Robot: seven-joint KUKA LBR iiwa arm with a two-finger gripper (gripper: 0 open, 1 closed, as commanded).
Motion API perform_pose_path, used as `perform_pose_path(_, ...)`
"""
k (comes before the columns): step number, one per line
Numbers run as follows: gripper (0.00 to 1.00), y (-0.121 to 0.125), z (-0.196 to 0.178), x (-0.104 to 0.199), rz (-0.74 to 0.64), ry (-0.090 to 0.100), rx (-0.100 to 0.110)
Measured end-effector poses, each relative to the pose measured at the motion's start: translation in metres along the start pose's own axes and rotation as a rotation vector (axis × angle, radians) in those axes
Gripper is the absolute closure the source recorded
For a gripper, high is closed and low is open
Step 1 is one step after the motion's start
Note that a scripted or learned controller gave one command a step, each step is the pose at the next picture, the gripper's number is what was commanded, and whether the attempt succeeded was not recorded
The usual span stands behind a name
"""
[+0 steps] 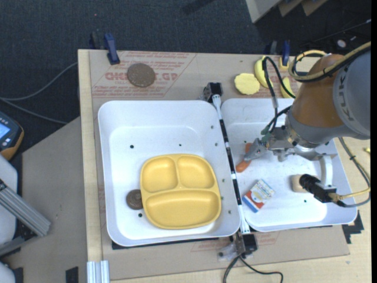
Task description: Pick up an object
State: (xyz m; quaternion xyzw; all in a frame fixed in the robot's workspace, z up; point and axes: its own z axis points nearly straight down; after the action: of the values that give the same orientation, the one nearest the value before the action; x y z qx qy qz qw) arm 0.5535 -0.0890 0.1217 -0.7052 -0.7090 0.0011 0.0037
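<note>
The surface point(88, 158) is a board over dark carpet, carrying a left bin point(112, 128) and a right bin point(294, 217). The end effector point(259, 150) sits low in the right bin, just right of the divider; its opening cannot be told. An orange piece point(242, 165) lies just below it, partly hidden. A small packet point(258, 194) lies nearer the front.

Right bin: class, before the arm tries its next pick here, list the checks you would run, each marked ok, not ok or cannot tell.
1. Gripper over the right bin: ok.
2. Something between the fingers: cannot tell.
3. Orange piece close below the gripper: ok.
4. Small red, white and blue packet lying apart from other things: ok.
5. Gripper well away from the yellow divided plate in the left bin: ok.
</note>
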Motion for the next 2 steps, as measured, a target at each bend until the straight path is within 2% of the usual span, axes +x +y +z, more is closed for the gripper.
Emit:
perform_pose_path(1, 0.0, 0.024, 0.04, -0.011, 0.004, -0.005, -0.006)
perform_pose_path(2, 1.0, 0.025, 0.027, -0.01, 0.005, -0.005, -0.01)
